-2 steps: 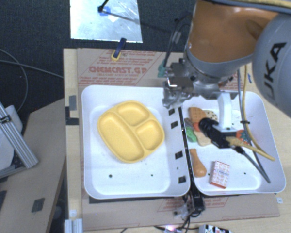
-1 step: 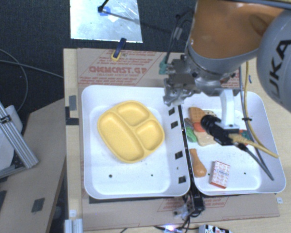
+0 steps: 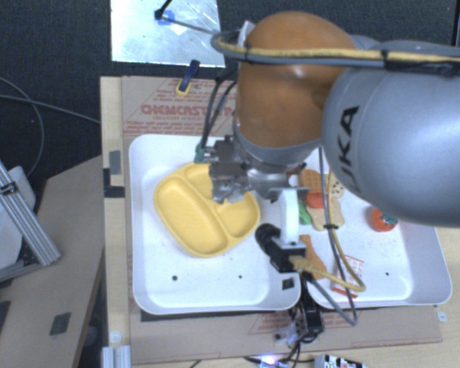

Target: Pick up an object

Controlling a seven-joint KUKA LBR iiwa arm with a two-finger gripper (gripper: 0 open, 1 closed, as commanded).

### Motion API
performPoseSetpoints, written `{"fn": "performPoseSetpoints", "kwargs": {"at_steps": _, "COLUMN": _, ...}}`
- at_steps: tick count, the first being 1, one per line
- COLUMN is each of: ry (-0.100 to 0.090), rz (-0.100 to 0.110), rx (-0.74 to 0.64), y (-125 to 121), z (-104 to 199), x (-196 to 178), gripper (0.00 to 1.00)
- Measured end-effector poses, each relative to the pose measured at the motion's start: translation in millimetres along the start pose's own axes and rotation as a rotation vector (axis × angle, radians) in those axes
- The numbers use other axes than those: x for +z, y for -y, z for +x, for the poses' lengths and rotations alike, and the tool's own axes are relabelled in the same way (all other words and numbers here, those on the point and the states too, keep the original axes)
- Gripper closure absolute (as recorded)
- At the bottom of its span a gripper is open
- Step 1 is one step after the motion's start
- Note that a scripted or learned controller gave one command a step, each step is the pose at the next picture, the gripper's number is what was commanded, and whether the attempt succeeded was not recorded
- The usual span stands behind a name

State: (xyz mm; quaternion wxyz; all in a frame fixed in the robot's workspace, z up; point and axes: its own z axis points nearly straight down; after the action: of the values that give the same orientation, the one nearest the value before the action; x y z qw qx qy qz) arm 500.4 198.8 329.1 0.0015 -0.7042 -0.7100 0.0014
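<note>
Lying in the left bin [image 3: 149, 282], a yellow divided plate [image 3: 203, 213] sits toward the bin's middle, tilted on the diagonal, with its shallow compartments facing up and its right edge running under the arm's wrist. Around it the white floor of that bin is bare, with a few small dark holes showing near the front. Just right of the plate, the grey arm [image 3: 399, 121] with its orange band [image 3: 287, 75] comes down from the upper right and covers much of the seam between the two bins. The gripper [image 3: 230, 181] hangs at the plate's upper right edge, close over or against it; whether it touches cannot be told, and how far the claw is open, or whether it has hold of anything, cannot be told either, since the wrist hides that part. Cables [image 3: 333, 251] loop down from the wrist over the front of the bins. Farther right, in the right bin [image 3: 429, 282], a tan cookie-shaped toy [image 3: 322, 194] lies partly under the arm, and a small orange object [image 3: 383, 219] rests near it, apart from the plate.
</note>
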Motion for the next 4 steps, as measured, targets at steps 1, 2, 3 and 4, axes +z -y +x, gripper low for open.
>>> {"fn": "performPoseSetpoints", "kwargs": {"at_steps": 1, "ry": 0.000, "rz": -0.003, "rx": 0.003, "y": 14, "z": 7, "x": 41, "gripper": 1.00}}
{"fn": "performPoseSetpoints", "kwargs": {"at_steps": 2, "ry": 0.001, "rz": -0.002, "rx": 0.012, "y": 14, "z": -40, "x": 79, "gripper": 1.00}}
{"fn": "performPoseSetpoints", "kwargs": {"at_steps": 3, "ry": 0.000, "rz": -0.004, "rx": 0.009, "y": 14, "z": -65, "x": 77, "gripper": 1.00}}
{"fn": "performPoseSetpoints", "kwargs": {"at_steps": 4, "ry": -0.010, "rz": -0.022, "rx": -0.004, "y": 13, "z": 9, "x": -77, "gripper": 1.00}}
